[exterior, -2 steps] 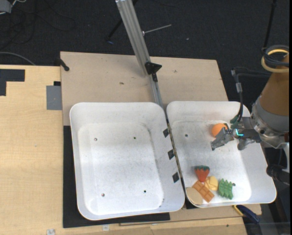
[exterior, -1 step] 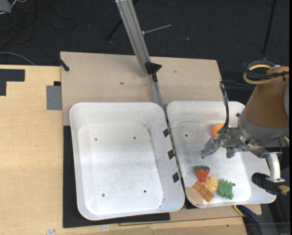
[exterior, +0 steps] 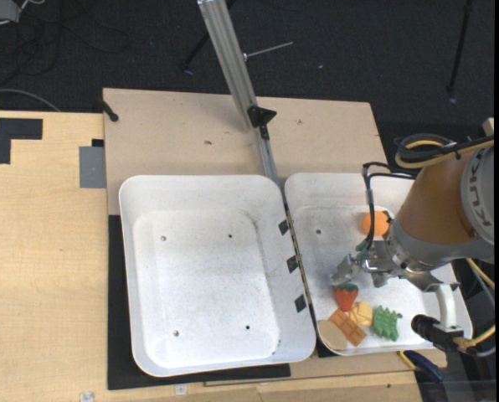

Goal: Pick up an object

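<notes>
Right bin [exterior: 316,199]: gripper [exterior: 356,272] above red toy [exterior: 346,296]; orange ball [exterior: 375,222], green toy [exterior: 386,322] near front edge.

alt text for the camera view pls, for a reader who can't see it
A grey and orange robot arm reaches from the right into the right white bin, its gripper just above a red toy. An orange ball sits beside the arm; tan, yellow and green toys cluster at the bin's near edge. The left white bin lies alongside.

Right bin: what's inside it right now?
In the right bin: orange ball, red piece, tan block, yellow piece, green piece. The gripper hangs over the red piece; the arm covers the bin's right part.
</notes>
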